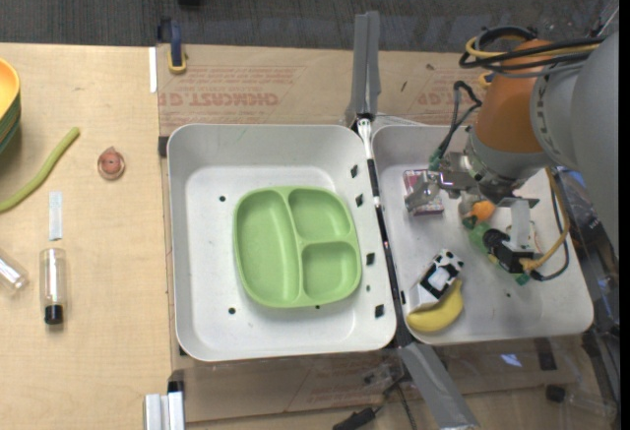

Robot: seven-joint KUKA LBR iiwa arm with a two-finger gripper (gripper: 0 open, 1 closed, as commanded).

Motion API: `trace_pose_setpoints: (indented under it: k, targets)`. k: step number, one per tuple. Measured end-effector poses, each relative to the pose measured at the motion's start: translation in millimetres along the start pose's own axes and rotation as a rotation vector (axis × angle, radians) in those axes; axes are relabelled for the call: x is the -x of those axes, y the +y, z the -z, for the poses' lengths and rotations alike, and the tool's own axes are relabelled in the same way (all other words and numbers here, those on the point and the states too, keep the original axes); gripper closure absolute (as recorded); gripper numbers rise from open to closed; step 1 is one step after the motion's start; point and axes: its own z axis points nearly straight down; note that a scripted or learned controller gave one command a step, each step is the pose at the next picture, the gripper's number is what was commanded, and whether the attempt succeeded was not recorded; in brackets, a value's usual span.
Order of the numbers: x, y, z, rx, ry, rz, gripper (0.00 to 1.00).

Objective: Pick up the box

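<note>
Banana [436, 313] lies at the right bin's [561, 320] six o'clock; box [424, 192] sits unlifted at ten o'clock. Claw [445, 177] hovers beside it, its opening impossible to tell; pickup remains.

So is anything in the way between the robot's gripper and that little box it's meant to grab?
Nothing visible. The gripper hangs in the right bin, close beside the box on its right. The banana and the black-and-white toy lie nearer the camera, off that line.
</note>
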Motion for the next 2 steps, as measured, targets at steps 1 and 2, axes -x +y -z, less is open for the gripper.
trace_pose_setpoints:
  k: [1,2]
  targets:
    - [2.0,-0.5,8.2,-0.001,-0.001,-0.005,1.0]
    - [-40.1,40.1,130.3,0.001,-0.002,-0.006,1.0]
